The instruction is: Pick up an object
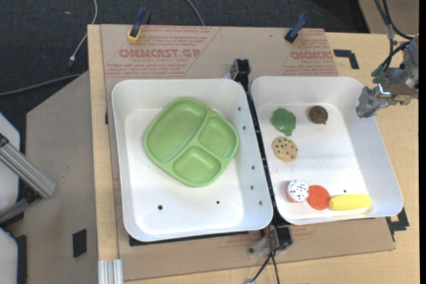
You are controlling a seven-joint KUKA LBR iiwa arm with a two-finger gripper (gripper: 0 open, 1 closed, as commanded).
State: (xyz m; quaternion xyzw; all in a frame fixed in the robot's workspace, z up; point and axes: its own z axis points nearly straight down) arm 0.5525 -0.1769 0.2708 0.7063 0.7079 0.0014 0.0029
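1. the step in hand looked like the approach: the gripper (370, 103) hung over the far right rim of the right bin (373, 149), apart from every object in it.
2. doing it well probably meant choosing a piece with free space around it. the green broccoli-like piece (283, 120), the brown round piece (318, 114) and the speckled cookie (285, 149) each lay apart from their neighbours.
3. the white dotted die (297, 191), the orange piece (318, 197) and the yellow corn (350, 202) lay in a row, touching or nearly so, along the near side; a grasp there risked nudging a neighbour.
4. the brown round piece lay nearest the gripper, so it seemed the easiest target, with a straight descent centred over it.
5. whether the jaws were spread or pressed together could not be told; nothing showed between them.
6. the left bin (133, 196) carried a green divided plate (192, 141).
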